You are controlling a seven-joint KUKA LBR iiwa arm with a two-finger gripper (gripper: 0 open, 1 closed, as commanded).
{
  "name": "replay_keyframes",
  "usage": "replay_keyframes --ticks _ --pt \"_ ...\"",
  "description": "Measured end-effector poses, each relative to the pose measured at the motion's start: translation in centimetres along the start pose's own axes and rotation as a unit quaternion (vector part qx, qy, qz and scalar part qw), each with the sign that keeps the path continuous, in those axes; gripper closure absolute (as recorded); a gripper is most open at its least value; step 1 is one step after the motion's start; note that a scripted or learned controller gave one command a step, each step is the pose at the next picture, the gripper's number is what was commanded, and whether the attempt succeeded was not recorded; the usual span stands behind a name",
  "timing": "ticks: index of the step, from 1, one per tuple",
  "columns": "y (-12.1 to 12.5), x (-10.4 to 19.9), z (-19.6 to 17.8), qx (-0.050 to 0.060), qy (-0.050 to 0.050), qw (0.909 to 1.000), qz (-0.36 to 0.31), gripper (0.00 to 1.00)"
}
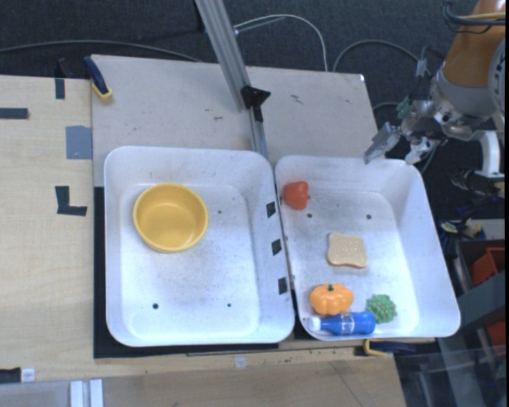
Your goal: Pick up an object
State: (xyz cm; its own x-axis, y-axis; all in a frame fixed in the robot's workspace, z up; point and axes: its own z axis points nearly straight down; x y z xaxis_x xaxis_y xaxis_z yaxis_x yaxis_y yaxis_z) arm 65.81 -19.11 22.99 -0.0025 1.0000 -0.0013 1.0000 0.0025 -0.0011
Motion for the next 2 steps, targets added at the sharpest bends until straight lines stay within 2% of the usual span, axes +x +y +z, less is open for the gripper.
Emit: replay_keyframes --ticks 1,2 --pt "0.0 0.0 0.0 0.000 0.000 1.0000 0.000 0.00" --pt "0.1 0.0 4.3 0.002 0.000 1.0000 0.000 0.00"
